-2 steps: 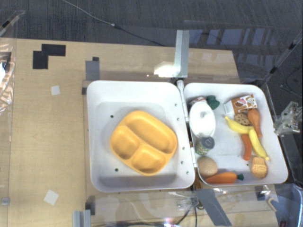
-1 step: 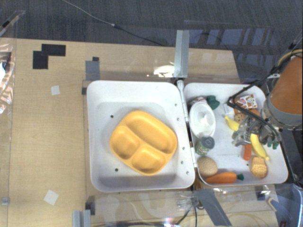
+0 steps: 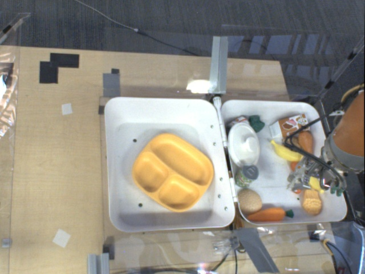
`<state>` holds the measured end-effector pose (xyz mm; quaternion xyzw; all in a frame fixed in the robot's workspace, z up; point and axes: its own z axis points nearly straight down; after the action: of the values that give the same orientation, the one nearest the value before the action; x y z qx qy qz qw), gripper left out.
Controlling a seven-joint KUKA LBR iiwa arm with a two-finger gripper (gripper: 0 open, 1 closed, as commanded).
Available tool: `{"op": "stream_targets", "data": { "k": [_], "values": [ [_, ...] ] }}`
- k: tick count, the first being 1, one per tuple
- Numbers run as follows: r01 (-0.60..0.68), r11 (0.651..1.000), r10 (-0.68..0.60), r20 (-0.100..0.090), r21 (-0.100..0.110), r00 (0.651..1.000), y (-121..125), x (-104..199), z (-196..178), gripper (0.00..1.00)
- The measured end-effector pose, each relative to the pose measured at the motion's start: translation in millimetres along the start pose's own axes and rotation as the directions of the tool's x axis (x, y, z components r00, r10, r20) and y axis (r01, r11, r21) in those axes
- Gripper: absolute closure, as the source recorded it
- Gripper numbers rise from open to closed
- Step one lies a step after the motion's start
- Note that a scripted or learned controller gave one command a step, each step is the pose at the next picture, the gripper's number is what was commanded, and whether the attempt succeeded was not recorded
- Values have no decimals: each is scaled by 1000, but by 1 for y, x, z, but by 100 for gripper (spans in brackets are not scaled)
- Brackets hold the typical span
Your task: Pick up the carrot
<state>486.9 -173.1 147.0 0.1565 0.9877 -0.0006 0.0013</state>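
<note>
Robot lab, taped wooden bench point(image 3: 51, 170), metal brackets, loose cables, toy food

Orange carrot point(image 3: 267, 214), yellow tray point(image 3: 173, 170)

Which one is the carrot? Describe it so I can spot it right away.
Look in the right bin, along its near wall. The carrot lies flat there, just below a round tan ball. It is the long orange piece with a dark green tip pointing right.

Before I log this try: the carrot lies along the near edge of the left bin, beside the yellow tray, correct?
Not quite. The camera view shows the carrot along the near edge of the right bin, beside a round brown item. The yellow tray sits in the left bin.
</note>
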Motion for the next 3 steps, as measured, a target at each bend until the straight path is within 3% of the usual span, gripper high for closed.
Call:
{"op": "stream_targets", "data": {
  "k": [1, 2, 3],
  "values": [
    [4, 1000, -4, 4, -1, 1000, 3, -1, -2, 0],
    [51, 999, -51, 14, -1, 999, 24, -16, 57, 0],
    [56, 998, -56, 22, -2, 998, 25, -19, 45, 100]
  ]
}}
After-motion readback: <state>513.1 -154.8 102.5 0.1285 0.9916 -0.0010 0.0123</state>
